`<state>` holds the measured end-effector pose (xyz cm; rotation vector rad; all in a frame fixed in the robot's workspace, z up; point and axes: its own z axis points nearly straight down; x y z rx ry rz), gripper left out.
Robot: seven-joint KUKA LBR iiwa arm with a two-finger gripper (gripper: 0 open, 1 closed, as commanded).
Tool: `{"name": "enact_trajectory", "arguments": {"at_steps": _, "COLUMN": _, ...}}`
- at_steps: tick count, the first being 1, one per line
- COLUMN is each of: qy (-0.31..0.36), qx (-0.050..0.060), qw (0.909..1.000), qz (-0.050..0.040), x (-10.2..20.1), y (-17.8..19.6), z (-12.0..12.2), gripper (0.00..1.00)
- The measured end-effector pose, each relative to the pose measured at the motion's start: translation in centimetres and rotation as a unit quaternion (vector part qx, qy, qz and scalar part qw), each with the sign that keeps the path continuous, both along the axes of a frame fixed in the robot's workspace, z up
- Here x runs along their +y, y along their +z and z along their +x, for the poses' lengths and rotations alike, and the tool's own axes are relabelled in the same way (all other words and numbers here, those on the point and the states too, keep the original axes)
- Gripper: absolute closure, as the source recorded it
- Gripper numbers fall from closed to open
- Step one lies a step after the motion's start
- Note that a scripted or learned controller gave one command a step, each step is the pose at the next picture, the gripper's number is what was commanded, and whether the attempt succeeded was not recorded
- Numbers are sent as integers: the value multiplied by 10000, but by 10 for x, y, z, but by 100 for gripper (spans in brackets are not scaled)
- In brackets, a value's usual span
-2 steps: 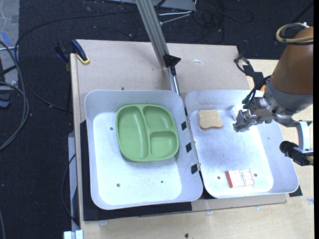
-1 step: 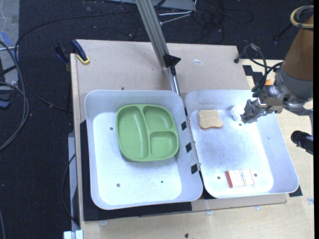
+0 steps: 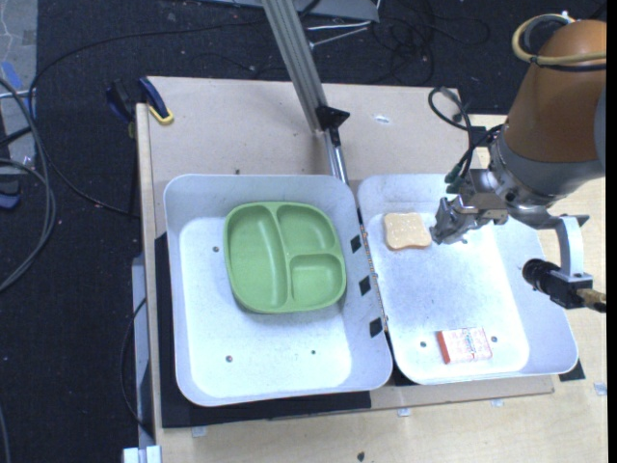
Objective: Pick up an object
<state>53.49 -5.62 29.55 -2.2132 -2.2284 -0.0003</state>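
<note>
Red-and-white packet [image 3: 465, 344] lies low in the right bin [image 3: 540, 340], at the frame's lower right. Further up, a tan bread slice [image 3: 406, 231] sits just left of the gripper [image 3: 448, 228]; whether it grips anything cannot be told. Green divided plate [image 3: 285, 257] fills the left bin [image 3: 198, 350].

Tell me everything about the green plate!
The green plate is a rounded square with soft corners and a raised rim, and looks like smooth plastic. Ridges split it into three sections: a long one on the left, and two smaller ones on the right. It lies flat, right side up, slightly turned, in the upper middle of the left bin. It touches just the bin floor.
</note>
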Motion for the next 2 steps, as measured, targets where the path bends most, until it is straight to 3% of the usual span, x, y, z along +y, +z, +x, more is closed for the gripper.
{"name": "enact_trajectory", "arguments": {"at_steps": 2, "qy": 3, "qx": 13, "qw": 10000, "qz": 0, "x": 118, "y": -40, "z": -1, "gripper": 100}}
